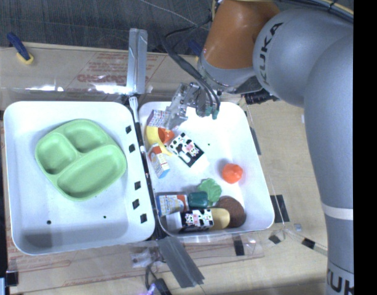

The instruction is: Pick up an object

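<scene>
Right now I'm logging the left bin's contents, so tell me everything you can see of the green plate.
The green plate is a pale green divided dish, plastic by its look, with rounded corners and three compartments: two smaller ones toward the far side and one long one along the near side. It lies flat and right side up on the floor of the left bin, turned at a slant to the bin's walls. Nothing sits in its compartments, and nothing but the bin floor touches it.

bench (pixel 293 183) | left bin (pixel 16 165) | right bin (pixel 253 158) | clamp, probably (pixel 19 47), far-left corner
</scene>
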Available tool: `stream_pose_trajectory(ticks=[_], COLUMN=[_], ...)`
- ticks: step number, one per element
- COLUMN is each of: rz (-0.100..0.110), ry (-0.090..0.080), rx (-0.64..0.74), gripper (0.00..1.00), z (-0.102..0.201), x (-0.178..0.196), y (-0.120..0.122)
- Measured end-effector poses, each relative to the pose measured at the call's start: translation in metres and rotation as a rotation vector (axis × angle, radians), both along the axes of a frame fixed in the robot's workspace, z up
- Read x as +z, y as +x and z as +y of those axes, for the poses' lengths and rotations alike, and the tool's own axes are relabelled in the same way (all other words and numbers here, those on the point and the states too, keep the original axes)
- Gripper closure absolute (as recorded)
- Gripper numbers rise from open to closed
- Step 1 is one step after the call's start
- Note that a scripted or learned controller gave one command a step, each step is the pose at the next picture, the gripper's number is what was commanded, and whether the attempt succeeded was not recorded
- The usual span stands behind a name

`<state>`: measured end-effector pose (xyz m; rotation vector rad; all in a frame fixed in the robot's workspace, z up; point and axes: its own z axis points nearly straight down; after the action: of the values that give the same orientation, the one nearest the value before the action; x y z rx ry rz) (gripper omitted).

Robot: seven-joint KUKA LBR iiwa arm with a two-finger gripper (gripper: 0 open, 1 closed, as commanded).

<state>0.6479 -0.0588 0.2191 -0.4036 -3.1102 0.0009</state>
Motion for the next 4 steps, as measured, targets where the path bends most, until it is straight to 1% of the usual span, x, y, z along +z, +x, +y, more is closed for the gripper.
stream_pose_trajectory(ticks=[1, 2, 3, 4], rz=[-0.004, -0.004, -0.008, -0.009], ry=[0.000, -0.001, 0.002, 0.000], rx=[0.205, 0.370, 0.286, 0.925], gripper=[1.00, 1.00, 1.00, 1.00], z=[-0.051, -0.155, -0.073, -0.152], x=[-0.016, -0.040, -0.050, -0.015], y=[-0.007, -0.026, 0.002, 0.010])
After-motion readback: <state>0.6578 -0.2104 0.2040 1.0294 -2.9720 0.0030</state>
